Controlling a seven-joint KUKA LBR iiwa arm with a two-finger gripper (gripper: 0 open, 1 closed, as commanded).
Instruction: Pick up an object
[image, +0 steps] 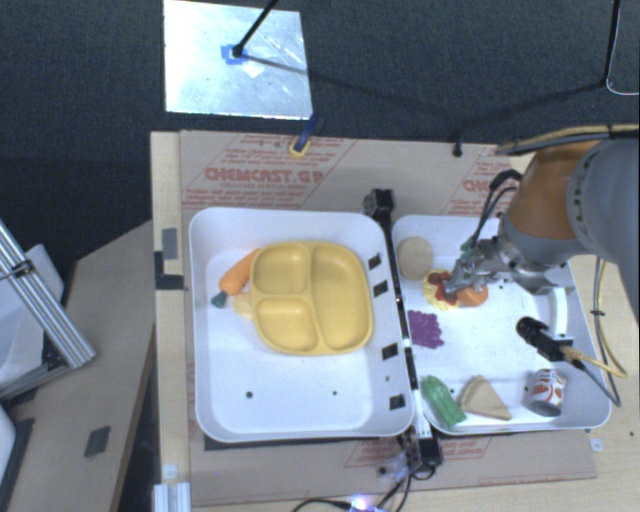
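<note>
Over the right bin (590, 405) we see the gripper (462, 285) low on an orange-yellow toy (450, 292) (grasp attempt, likely); finger state can't be told.

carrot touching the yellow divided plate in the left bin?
Touching. The camera view shows the carrot lying against the upper-left rim of the yellow plate, with no white bin floor visible between them.

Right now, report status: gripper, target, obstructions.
Gripper low in right bin, over the orange-and-yellow toy food. No grasp confirmed. Round beige piece and purple grapes close by.
</note>
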